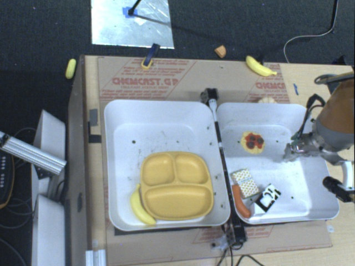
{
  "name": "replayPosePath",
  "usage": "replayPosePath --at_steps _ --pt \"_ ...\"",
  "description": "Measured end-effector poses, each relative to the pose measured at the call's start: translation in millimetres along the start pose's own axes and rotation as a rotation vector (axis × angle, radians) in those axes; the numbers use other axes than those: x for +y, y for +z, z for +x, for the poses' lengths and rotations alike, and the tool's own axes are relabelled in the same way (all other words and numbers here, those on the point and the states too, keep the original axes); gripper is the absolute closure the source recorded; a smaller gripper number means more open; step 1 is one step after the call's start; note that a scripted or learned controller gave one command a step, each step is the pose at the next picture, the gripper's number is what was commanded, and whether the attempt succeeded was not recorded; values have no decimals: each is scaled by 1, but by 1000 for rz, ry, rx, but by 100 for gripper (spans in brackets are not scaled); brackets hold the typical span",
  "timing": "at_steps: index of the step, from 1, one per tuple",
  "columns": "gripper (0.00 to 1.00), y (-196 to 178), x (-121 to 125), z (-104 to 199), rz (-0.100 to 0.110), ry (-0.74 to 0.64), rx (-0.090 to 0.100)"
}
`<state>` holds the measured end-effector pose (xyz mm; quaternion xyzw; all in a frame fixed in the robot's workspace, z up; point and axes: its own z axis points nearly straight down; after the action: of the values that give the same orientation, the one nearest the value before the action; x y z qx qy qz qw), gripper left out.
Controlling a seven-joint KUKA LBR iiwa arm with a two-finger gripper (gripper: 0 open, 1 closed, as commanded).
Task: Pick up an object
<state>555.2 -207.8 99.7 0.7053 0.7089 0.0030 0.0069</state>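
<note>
A banana [259,66] and a small orange lump [221,51] lay on the cardboard [166,79] behind the bins. On the dark floor lay a silver sheet [131,14] and a yellow piece [70,68].

The left bin [119,148] holds a divided plate [176,184] with a banana [140,206] at its left edge. The right bin [288,121] holds a small pizza [253,142] behind a cracker [244,182], sausage [241,201] and card [268,197].
</note>
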Motion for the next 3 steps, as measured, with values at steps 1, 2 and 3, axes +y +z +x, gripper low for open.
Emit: replayPosePath --at_steps 1,2,3 --pt "100 -40 -42 51 12 2 6" --pt "0 -40 -43 51 12 3 5" --pt "0 16 41 102 13 2 6"
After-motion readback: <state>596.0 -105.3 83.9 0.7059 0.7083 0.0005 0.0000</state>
